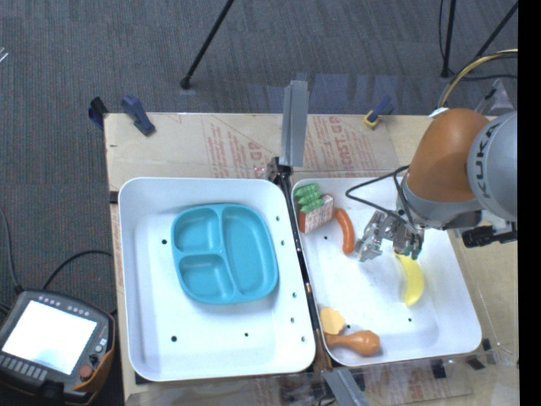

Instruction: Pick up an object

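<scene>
- A grey carpeted floor with tripod legs lies behind a cardboard-topped bench (220,146) that bears two shallow white bins side by side
- The gripper (382,242) hangs low over the right bin (456,311), between a red-orange sausage (346,230) on one side and a yellow banana (412,280) on the other; whether the jaws are apart or together cannot be told from this slanted view, and nothing is visibly held
- The nearest candidates are the sausage, just beside the gripper, and the banana, just below it; either would serve as the object to pick
- To do the step well, the gripper should be centred over one item alone, with the closing direction set across its narrow width, and brought fully down before closing
- The two items flank the gripper closely, so an off-centre descent could nudge one aside
- Also in the right bin: a small box with green pieces (314,207) at the far corner, and a tan drumstick-shaped toy (353,340) with a yellowish piece (332,319) near the front edge
- The left bin (144,345) bears a blue divided plate (225,253), well apart from the gripper and no obstacle
</scene>
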`<state>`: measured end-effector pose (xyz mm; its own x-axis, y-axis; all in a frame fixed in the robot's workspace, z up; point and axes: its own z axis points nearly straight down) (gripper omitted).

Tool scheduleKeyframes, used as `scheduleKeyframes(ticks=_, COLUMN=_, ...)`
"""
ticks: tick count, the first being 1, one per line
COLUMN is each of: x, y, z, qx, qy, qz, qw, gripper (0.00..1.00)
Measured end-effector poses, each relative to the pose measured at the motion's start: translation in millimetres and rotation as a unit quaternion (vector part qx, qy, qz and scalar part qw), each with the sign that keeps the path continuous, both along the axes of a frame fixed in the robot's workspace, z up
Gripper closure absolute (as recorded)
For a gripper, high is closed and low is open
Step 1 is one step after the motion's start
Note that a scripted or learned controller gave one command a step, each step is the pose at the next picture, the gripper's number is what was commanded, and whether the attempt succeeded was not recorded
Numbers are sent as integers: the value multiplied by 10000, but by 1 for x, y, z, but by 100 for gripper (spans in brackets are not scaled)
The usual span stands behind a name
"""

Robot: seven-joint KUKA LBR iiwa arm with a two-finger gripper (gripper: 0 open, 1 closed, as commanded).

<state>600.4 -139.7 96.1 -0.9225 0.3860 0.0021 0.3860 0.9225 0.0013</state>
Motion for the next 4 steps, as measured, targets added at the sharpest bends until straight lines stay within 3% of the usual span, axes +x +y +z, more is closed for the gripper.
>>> scheduleKeyframes(ticks=1, x=-50, y=23, z=-11, qx=-14, qy=29, qz=-3064, qw=9519, gripper=100)
scheduleKeyframes(ticks=2, x=-50, y=23, z=-11, qx=-13, qy=28, qz=-3054, qw=9522, gripper=0)
scheduleKeyframes(ticks=3, x=8, y=36, z=-10, qx=-19, qy=12, qz=-4145, qw=9100, gripper=0)
scheduleKeyframes(ticks=4, x=9, y=39, z=-1, qx=-29, qy=25, qz=-4106, qw=9118, gripper=100)
